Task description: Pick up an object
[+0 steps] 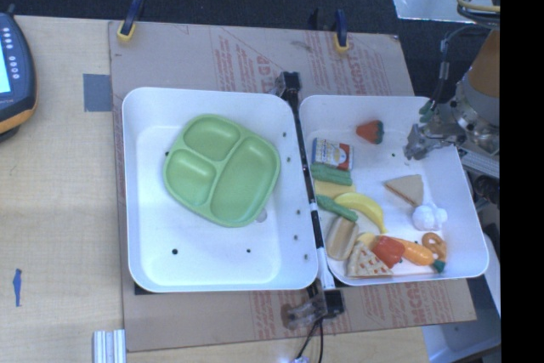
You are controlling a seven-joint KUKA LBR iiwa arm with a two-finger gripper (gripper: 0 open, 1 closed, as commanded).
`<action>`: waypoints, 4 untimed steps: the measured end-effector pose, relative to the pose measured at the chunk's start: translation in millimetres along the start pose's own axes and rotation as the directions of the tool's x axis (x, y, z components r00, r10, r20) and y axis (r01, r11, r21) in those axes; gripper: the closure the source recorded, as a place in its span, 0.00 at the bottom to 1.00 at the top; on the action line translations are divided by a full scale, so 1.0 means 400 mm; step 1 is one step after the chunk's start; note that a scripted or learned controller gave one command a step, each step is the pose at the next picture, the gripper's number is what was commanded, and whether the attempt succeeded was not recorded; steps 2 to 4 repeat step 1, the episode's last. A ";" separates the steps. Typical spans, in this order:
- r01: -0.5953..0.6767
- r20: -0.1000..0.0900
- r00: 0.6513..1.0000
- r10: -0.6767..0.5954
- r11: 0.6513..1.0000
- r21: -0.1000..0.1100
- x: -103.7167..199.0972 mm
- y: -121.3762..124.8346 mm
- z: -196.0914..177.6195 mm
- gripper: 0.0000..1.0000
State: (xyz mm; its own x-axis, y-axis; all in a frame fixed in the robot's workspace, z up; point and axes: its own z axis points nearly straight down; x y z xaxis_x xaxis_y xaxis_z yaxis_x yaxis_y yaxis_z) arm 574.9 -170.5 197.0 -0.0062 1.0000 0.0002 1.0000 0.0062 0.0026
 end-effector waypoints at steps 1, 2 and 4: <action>-0.002 0.001 1.000 0.002 1.000 0.002 -0.012 0.020 -0.062 1.00; -0.002 0.001 1.000 0.002 1.000 0.002 -0.012 0.020 -0.062 1.00; -0.002 0.001 1.000 0.002 1.000 0.002 -0.012 0.020 -0.062 1.00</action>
